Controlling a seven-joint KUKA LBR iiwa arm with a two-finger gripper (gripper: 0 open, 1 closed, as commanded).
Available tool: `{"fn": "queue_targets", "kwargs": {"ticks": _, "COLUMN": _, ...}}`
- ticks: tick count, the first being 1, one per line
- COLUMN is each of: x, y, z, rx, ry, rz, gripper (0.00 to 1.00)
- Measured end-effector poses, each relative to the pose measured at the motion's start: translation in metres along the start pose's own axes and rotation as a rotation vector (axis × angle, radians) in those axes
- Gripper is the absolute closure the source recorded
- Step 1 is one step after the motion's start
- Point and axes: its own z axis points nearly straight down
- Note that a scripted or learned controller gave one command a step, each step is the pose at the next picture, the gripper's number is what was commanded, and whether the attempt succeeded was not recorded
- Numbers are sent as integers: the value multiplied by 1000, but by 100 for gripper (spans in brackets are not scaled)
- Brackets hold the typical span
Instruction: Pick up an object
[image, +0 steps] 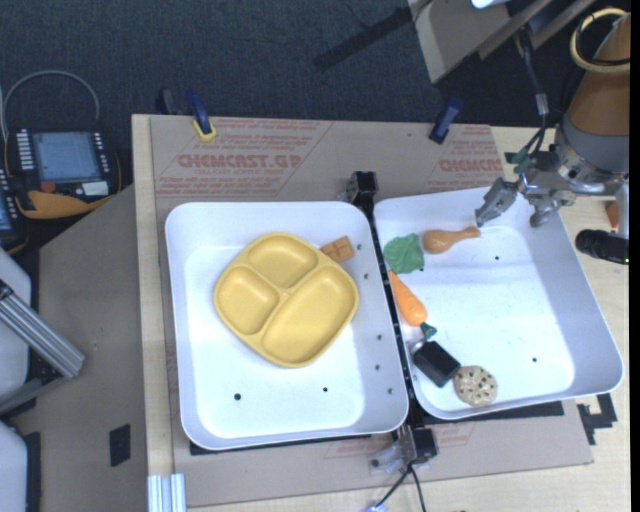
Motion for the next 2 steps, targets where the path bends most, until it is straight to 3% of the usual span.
{"fn": "queue_targets", "kwargs": {"ticks": 1, "x": 1, "y": 3, "z": -9, "rx": -15, "ry": -3, "rz": -3, "gripper": 0}}
{"fn": "queue_targets", "kwargs": {"ticks": 2, "x": -8, "y": 7, "z": 38, "rx": -11, "ry": -2, "rz": -2, "gripper": 0}}
